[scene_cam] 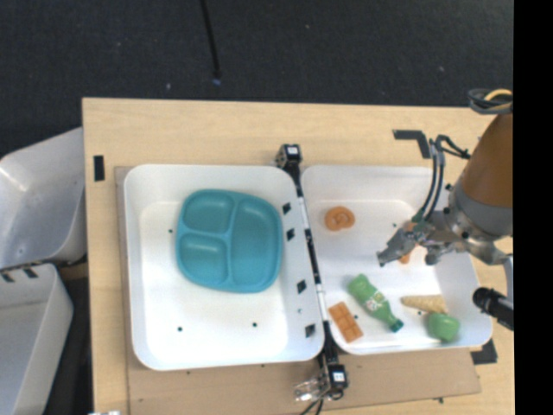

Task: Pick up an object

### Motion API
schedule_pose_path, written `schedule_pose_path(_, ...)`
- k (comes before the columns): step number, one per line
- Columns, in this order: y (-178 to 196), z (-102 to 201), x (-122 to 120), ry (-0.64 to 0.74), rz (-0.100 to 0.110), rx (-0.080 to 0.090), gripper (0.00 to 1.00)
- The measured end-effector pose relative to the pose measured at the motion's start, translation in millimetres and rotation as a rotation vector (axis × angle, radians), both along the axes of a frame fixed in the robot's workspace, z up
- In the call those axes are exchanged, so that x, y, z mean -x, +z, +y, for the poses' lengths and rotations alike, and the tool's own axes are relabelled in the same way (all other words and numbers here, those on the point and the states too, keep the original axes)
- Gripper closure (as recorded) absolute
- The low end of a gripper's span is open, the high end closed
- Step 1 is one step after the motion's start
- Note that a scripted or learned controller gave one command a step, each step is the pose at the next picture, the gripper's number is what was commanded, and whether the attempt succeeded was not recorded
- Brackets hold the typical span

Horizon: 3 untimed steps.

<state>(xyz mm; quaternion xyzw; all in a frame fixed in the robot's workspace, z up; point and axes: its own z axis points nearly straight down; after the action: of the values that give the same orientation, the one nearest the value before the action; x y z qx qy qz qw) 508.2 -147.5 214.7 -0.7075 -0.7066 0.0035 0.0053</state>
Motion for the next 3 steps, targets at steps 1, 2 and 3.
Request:
schedule_pose_path(1,7,0,-3,0.003,-0.014,0.003,0.0)
schedule_pose_path(2,-55,-2,3,0.001,-0.008,0.003,0.0)
schedule_pose_path(3,-100,-4,-3,-0.002,-0.032,0.007,0.0)
